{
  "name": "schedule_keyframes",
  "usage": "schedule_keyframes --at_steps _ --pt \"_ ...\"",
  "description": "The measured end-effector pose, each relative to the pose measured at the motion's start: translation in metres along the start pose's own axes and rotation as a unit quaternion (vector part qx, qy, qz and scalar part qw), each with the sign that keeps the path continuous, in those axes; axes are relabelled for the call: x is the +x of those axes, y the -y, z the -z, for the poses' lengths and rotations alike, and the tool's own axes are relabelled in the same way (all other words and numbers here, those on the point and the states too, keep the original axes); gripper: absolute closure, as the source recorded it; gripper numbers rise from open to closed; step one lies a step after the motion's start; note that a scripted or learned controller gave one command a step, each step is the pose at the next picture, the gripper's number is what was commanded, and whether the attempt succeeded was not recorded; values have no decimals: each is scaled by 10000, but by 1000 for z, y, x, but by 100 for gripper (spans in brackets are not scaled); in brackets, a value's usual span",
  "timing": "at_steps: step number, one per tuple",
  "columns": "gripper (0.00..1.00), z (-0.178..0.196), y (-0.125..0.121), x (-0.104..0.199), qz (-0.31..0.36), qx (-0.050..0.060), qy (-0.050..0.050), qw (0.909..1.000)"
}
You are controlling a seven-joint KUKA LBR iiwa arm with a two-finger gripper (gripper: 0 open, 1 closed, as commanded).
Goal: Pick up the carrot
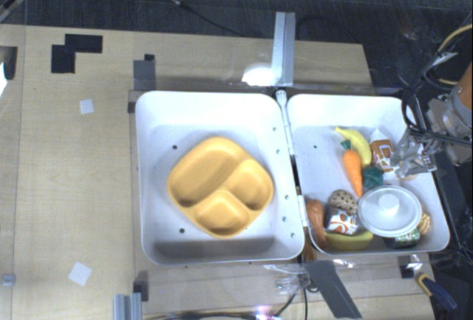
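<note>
While it lies in the right bin (318, 115) toward the worktop's right edge, we see the carrot (353, 171), orange and tapered, just left of the end effector (414, 157), whose grip state we cannot tell.

Two bins, one plate, one arm, a small heap of toy food.

The bench (66, 185) carries two shallow white bins: the left bin (155, 163) holds one yellow divided plate (220, 185) with three compartments. The right bin (318, 119) holds one carrot (352, 168), one yellow banana (355, 141), one white round lidded dish (389, 209), one speckled cookie-like piece (342, 199), one small orange-and-white carton (381, 153), one printed can (341, 222), one teal item (372, 176) and one brownish sausage-like piece (315, 215). A further banana-shaped piece (347, 240) lies at the near wall. One gripper (415, 158) hangs at the bin's right side.
</note>
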State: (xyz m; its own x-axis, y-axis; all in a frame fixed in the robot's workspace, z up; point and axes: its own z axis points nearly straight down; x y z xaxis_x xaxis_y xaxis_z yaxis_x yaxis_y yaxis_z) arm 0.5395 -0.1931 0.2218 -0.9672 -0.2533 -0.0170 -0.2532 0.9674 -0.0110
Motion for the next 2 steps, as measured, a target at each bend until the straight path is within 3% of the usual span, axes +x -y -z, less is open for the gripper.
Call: schedule_keyframes --at_steps 1,2 --pt "0 -4 -2 0 6 -30 -30 10000" --pt "0 -124 -47 -16 366 -37 0 9993"
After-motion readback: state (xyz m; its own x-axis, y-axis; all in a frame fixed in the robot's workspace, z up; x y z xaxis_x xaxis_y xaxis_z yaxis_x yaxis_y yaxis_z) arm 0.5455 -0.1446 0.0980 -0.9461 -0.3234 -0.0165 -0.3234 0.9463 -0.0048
